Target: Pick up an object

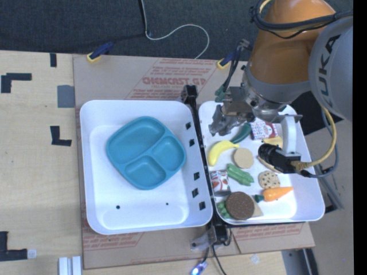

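Observation:
My gripper (225,122) hangs over the upper left part of the right bin (309,211), just above a yellow banana (221,150) and a dark green pepper (241,133). Its grey fingers (218,122) point down toward the bin floor with nothing visibly between them. Around it lie a round tan cracker (243,158), a green bean pod (239,174), a small red-and-white can (219,181), a dark brown patty (239,205), a speckled cookie (268,180), an orange carrot (276,193) and a red-labelled packet (261,130).
The left bin (94,171) holds a blue three-part plate (145,152). A black clamp divider (195,148) runs between the bins. A black cylinder (275,156) on the arm and its cables reach over the right bin's right side.

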Available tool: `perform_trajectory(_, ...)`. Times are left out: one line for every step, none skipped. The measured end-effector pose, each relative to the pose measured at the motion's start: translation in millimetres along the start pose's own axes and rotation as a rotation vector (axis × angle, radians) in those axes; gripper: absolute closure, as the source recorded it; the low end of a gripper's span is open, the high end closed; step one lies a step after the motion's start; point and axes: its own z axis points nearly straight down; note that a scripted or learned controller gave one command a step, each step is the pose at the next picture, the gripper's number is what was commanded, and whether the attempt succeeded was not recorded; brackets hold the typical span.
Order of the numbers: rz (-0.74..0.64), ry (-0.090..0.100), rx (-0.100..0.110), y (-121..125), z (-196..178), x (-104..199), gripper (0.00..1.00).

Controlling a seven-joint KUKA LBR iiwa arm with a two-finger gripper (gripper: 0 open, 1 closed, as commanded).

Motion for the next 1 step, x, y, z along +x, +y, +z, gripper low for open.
perform_trajectory(-0.003, 0.002, -0.002, -13.5, -74.9, 45.5, 1.00)
